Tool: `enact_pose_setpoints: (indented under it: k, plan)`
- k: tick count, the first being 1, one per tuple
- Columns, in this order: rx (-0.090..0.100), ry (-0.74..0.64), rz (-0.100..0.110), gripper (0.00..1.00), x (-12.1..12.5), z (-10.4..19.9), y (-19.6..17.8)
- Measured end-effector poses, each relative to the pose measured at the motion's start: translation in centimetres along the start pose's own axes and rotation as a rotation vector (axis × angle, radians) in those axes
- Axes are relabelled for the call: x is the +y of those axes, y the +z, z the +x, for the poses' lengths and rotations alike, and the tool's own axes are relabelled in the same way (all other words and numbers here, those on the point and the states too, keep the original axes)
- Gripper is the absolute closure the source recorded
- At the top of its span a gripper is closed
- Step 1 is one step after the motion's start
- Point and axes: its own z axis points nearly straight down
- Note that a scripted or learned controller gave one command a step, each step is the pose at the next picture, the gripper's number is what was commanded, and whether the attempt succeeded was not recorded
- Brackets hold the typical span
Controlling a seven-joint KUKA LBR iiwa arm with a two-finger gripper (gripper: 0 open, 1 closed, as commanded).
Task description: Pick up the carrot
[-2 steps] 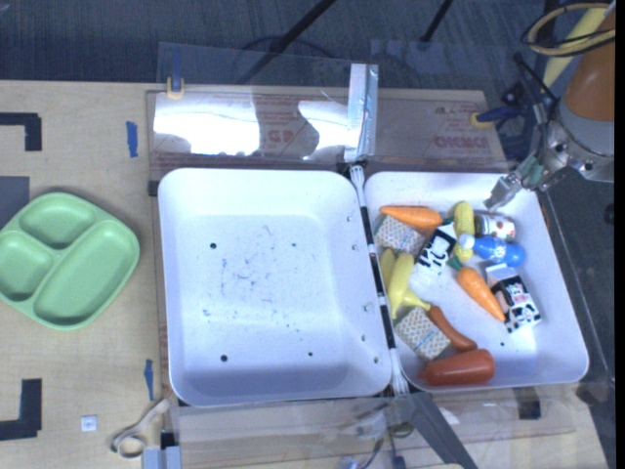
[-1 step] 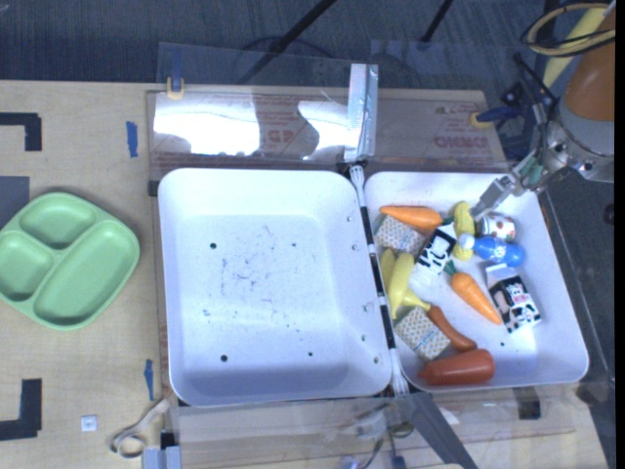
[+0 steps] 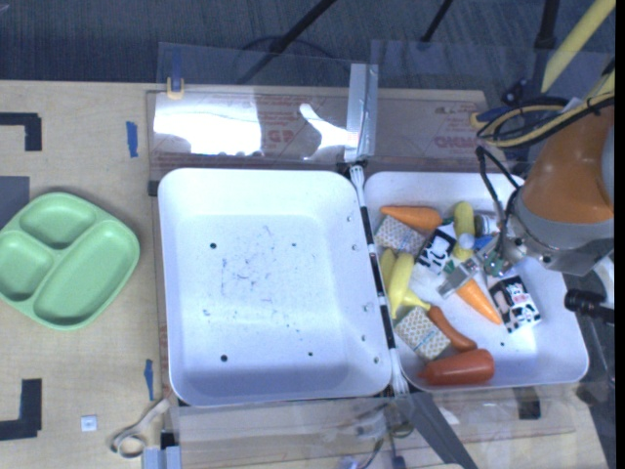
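Carrot [image 3: 479,301] lies in the right bin [image 3: 562,360], apparently not yet lifted; the hand [image 3: 476,274] sits just above it, its opening impossible to tell.

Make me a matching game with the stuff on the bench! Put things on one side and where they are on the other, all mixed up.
Things:
1. green plastic divided plate
2. yellow toy banana
3. red toy sausage
4. orange carrot with pointed tip

Places:
A. near front edge of right white bin
B. under the gripper, middle of right bin
C. on the bench, left of both bins
D. along right bin's left wall

Pairs: 1-C, 2-D, 3-A, 4-B
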Motion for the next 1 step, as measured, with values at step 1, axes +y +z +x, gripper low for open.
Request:
enact_pose_setpoints:
  k: [1]
  plan:
    - [-0.005, -0.199, -0.005, 0.0, 0.57, -6.24, 4.73]
